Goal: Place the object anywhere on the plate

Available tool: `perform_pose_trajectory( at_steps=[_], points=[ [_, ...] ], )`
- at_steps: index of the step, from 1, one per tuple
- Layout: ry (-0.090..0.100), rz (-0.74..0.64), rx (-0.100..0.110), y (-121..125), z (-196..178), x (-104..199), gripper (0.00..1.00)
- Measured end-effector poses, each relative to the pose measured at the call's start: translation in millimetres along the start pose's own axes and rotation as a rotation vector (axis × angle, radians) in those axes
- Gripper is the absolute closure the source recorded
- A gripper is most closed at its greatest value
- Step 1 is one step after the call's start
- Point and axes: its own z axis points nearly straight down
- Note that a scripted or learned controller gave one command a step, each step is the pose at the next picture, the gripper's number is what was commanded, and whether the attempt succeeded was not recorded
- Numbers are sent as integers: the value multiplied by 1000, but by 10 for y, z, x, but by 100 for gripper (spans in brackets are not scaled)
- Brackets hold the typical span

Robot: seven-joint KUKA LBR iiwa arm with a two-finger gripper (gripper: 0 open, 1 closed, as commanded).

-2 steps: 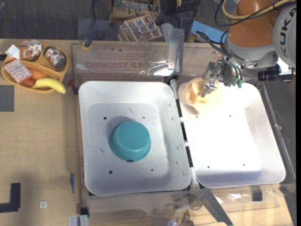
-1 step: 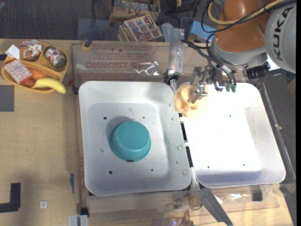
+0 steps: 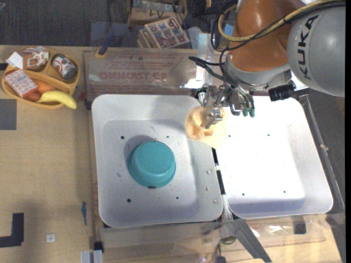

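Since the pale, blurred object [image 3: 202, 126] hangs pinched between the gripper [image 3: 210, 119] fingers above the bins' seam, I judge it light, soft, best held mid-body until over the teal plate [image 3: 152, 164].

The wooden bench [image 3: 44, 174] holds two white bins side by side, the left bin [image 3: 109, 119] and the right bin [image 3: 285, 185], and a yellow tray of toy food [image 3: 38, 81] sits at its far left corner.
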Motion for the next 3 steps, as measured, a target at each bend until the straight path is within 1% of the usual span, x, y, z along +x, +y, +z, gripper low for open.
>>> perform_pose_trajectory(
  at_steps=[1, 2, 3],
  points=[
    [1, -1, 0, 520, 66, 82, 100],
    [-1, -1, -1, 997, 49, 159, 100],
    [2, -2, 0, 1466, 18, 389, 100]
  ],
)
